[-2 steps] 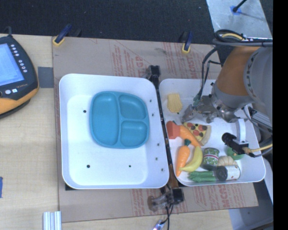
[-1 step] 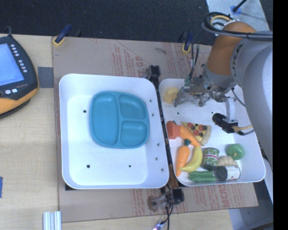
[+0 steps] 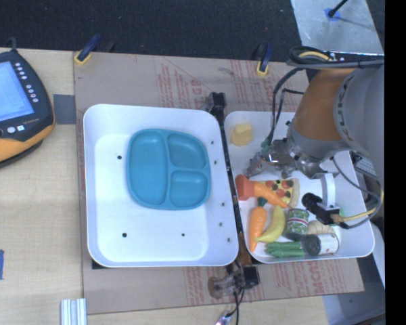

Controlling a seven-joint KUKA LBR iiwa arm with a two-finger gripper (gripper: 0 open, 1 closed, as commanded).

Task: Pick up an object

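A wooden bench (image 3: 34, 208) under cardboard carries two white bins. Nearest the camera, toys crowd the right bin (image 3: 361, 249): green beans (image 3: 284, 249), banana (image 3: 275, 225), carrot (image 3: 256, 223), small can (image 3: 297, 220). Just beyond, the tool (image 3: 276, 160) hovers low over the pile; grip state can't be told. Approach stage, prob.; next: descend onto one toy & close. Left bin (image 3: 95, 181) w/ blue tray (image 3: 168, 168).

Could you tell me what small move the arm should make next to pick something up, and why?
Probably lower the gripper straight down toward the toy food heaped in the right bin. It hangs just above the pile's upper edge, and I see nothing between its fingers yet.
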